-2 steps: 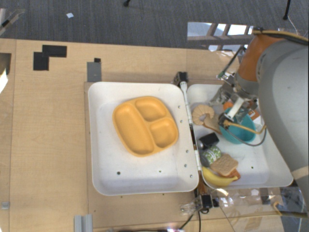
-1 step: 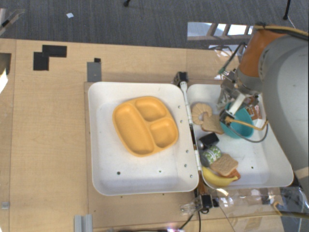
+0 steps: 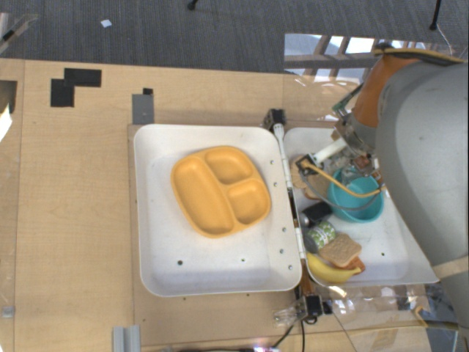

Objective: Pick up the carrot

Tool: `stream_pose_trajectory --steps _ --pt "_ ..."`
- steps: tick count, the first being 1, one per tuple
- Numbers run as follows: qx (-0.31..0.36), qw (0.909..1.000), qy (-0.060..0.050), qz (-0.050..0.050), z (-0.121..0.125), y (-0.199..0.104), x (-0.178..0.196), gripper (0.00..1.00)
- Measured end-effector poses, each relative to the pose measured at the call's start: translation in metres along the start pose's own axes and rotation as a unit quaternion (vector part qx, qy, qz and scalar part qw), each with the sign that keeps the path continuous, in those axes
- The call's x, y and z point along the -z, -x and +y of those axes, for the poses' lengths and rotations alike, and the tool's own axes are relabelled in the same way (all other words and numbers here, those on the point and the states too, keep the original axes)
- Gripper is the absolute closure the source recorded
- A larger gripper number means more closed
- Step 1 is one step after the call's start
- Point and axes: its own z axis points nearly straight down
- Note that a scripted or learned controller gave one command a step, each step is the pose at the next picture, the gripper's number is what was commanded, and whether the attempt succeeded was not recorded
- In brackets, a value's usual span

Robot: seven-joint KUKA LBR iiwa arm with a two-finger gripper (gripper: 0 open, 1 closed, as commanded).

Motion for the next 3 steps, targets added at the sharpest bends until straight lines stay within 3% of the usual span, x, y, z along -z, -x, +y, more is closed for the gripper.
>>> stream_pose_trajectory --steps 1,2,3 --pt "-0.124 0.9922 -0.008 -0.006 0.049 0.044 -0.005 1.0" --pt "-0.077 0.997 -0.006 -0.008 -0.018 0.045 -0.006 1.0" --pt "-0.079 0.9968 -0.007 -0.008 -0.017 0.046 -0.008 0.0"
